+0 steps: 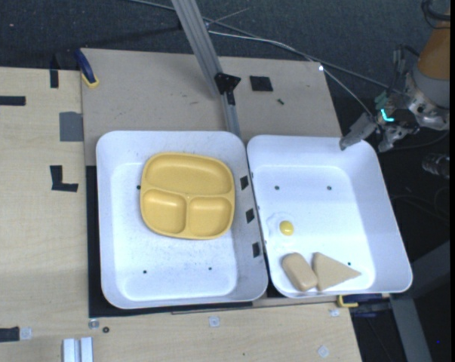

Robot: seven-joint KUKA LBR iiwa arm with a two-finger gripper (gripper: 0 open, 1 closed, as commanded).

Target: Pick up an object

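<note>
Tan pieces, a rounded loaf (298, 271) touching a wedge (334, 270), lay against the lower rim of the right bin (363, 173), with a small yellow ball (287, 228) just above and bare floor beyond. Left, a yellow divided plate (188, 194) sat in the left bin (121, 240). At upper right the gripper (374, 132) hovered off the right bin's far corner; whether it was apart or together I could not tell.

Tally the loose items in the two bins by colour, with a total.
Yellow: 2, the divided plate in the left bin and the small round piece in the right bin.
Tan: 2, the rounded block and the wedge, side by side in the right bin's near corner.
Total: 4.
</note>
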